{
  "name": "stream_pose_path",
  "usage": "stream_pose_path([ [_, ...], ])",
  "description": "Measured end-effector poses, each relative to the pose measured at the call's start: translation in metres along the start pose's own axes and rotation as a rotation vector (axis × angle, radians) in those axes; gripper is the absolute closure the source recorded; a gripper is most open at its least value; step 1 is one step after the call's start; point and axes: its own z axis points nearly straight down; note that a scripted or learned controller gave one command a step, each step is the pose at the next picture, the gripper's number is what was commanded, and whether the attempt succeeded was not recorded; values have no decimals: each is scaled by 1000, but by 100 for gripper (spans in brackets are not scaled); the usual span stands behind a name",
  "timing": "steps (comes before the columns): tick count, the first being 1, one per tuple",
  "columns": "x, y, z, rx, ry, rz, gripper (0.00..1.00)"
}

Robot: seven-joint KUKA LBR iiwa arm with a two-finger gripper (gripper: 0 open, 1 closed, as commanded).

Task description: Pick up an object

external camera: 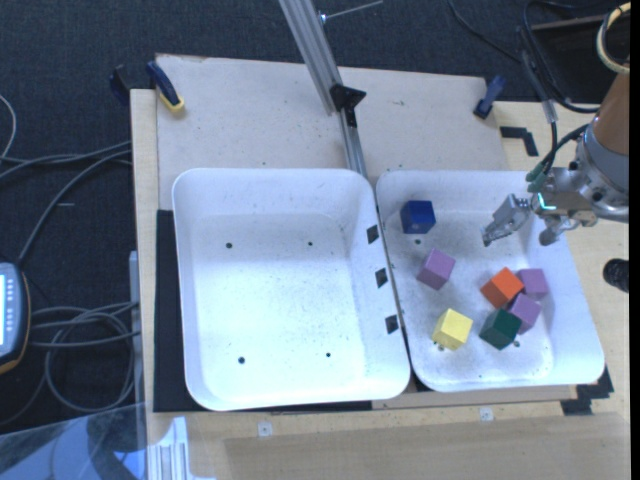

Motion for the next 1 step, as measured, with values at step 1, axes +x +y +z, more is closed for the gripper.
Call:
stream_pose_path([
  [1, 0, 1, -2, -5, -1, 0, 0],
])
